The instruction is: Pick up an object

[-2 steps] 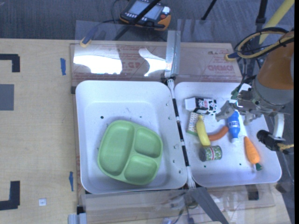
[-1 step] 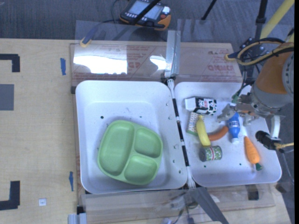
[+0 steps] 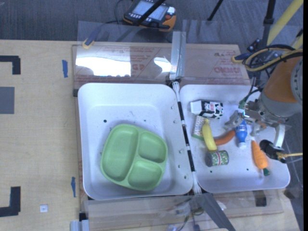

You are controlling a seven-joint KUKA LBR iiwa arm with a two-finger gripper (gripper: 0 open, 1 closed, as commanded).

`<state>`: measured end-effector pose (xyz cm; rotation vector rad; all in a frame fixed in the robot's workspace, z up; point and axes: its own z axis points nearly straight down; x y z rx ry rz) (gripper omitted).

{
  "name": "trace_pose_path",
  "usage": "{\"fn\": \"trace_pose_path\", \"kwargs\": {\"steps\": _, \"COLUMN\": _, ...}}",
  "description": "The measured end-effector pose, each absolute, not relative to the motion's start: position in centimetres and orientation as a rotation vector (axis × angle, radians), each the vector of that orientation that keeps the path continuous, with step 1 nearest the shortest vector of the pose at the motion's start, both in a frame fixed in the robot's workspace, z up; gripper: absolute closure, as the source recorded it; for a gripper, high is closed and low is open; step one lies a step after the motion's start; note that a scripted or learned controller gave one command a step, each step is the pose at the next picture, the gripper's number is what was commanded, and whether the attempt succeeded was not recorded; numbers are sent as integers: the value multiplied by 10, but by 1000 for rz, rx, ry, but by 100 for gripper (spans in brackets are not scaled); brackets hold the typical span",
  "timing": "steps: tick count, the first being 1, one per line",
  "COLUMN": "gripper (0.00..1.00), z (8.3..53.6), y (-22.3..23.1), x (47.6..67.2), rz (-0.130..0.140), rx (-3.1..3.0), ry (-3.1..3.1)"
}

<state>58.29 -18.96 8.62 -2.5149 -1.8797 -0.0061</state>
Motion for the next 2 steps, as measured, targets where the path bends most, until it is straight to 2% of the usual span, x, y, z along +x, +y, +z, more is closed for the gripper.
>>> {"fn": "trace_pose_path", "kwargs": {"steps": 1, "gripper": 100, "z": 97, "y": -190, "x": 584, "rz": -7, "rx": -2517, "ry": -1881}}
{"fn": "trace_pose_path", "kwargs": {"steps": 2, "gripper": 100, "z": 87, "y": -189, "x": 588, "rz": -2, "rx": -2247, "ry": -2197}}
